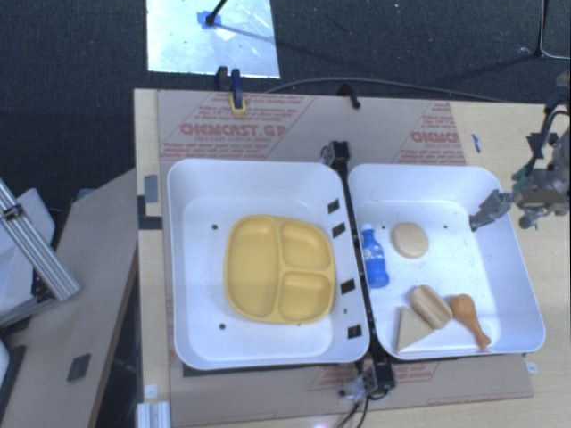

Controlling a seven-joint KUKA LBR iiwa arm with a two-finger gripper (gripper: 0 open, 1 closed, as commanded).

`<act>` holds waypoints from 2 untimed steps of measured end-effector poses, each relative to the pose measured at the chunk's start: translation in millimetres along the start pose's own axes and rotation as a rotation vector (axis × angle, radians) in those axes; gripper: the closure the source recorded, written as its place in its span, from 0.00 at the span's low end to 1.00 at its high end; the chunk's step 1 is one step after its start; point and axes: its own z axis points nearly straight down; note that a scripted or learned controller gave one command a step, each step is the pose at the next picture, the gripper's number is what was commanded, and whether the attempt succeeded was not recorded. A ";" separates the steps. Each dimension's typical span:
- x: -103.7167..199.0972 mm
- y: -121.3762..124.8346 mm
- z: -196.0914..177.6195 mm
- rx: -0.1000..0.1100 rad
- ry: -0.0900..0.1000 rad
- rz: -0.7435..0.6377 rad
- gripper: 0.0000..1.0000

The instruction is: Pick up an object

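Right bin [500, 266] stock: blue bottle [373, 257] at 9 o'clock, round biscuit [410, 239] at 12, hot-dog bun [430, 306], drumstick [469, 317]. Gripper [526, 205] at 3 o'clock rim; grasp state I cannot tell. Step: approach. Next I need descent over one item.

"CHEMCAST GP" was printed in red capitals on the brown protective sheet [268, 119] laid over the tabletop, repeated diagonally near the right bin. The blue bottle's [373, 257] label could not be read.
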 end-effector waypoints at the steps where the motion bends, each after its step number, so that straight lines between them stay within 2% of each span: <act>1: 0.3 1.8 -4.7 -0.009 -0.002 -0.003 0.00; 2: 2.0 2.2 36.7 -0.006 -0.001 -0.001 0.00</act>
